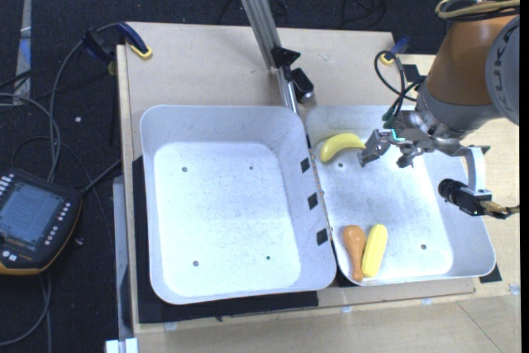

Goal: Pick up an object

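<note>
The camera looks down on a wooden bench [207, 66] with two white bins sitting side by side. The left bin [223, 207] is big and has little dark specks on its floor. The right bin [413, 211] touches it along one edge.

Three things lie in the right bin. A yellow banana [340, 146] rests near the top left corner of that bin, curved like a smile turned over. Down at the bottom left of the bin lies a small orange carrot [355, 248], and a yellow corn-like piece [374, 250] lies right beside it, touching it. These two are well apart from the banana.

The robot arm [475, 70] comes in from the right side. It is grey with a wide orange band. Its gripper [386, 146] hangs over the top part of the right bin, just to the right of the banana. The dark fingers are close to the banana's right tip but nothing sits between them. It is too small and dark to tell if the fingers are spread apart or pressed together.

A blue and yellow clamp [124, 39] bites the bench's top left corner. A grey handheld screen [31, 215] lies on the dark floor at the left, with black cables around it. A silver metal pole [258, 4] slants down to the bench between the bins
</note>
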You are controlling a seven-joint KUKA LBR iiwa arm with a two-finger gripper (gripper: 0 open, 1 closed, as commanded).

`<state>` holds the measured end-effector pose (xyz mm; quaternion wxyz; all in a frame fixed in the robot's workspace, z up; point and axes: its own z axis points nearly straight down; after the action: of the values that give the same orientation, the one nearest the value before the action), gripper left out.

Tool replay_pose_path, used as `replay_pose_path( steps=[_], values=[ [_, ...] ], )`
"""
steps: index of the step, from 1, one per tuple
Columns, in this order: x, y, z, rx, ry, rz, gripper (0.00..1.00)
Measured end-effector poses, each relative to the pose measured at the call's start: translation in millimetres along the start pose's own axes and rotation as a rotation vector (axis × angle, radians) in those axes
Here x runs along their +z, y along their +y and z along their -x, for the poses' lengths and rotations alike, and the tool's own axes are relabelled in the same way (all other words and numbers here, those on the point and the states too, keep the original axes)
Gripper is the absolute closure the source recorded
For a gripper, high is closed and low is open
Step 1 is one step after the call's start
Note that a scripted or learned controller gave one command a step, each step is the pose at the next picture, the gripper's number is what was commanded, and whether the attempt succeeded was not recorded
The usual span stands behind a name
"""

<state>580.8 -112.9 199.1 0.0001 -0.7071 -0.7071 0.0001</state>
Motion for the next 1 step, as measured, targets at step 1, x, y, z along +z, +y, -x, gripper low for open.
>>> replay_pose_path(
  steps=[1],
  values=[
    [0.1,0.0,0.0,0.000,0.000,0.000,0.00]
  ],
)
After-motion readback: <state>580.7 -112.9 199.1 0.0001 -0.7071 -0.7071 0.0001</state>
